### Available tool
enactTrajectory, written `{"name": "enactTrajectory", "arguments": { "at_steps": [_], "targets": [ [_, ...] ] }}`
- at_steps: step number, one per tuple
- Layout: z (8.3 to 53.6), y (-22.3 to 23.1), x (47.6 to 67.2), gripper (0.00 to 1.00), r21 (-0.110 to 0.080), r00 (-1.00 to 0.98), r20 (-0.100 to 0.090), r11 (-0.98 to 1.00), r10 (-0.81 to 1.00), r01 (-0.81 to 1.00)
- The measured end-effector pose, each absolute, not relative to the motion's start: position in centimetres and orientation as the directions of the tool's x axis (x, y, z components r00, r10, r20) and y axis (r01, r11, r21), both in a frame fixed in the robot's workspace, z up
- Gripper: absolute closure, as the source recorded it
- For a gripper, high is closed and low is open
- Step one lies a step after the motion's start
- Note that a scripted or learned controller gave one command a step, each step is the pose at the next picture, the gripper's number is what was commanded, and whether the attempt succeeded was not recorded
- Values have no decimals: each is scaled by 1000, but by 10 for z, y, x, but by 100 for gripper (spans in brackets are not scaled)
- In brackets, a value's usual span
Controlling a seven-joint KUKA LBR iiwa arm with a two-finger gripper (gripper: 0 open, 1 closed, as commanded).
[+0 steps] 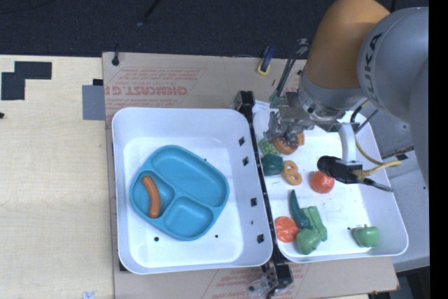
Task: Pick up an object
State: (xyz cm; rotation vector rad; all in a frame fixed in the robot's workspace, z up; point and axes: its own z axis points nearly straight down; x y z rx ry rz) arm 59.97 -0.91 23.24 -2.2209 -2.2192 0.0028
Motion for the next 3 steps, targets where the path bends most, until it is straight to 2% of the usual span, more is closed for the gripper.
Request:
{"name": "enactTrajectory", "arguments": {
  "at_steps": [1, 2, 3],
  "targets": [
    [226, 0, 605, 100, -2, 0, 0, 0, 1000, 1000],
    [233, 0, 597, 100, -3, 3, 1, -3, 1000, 1000],
    [217, -4, 600, 100, -5, 1, -1, -1, 1000, 1000]
  ]
}}
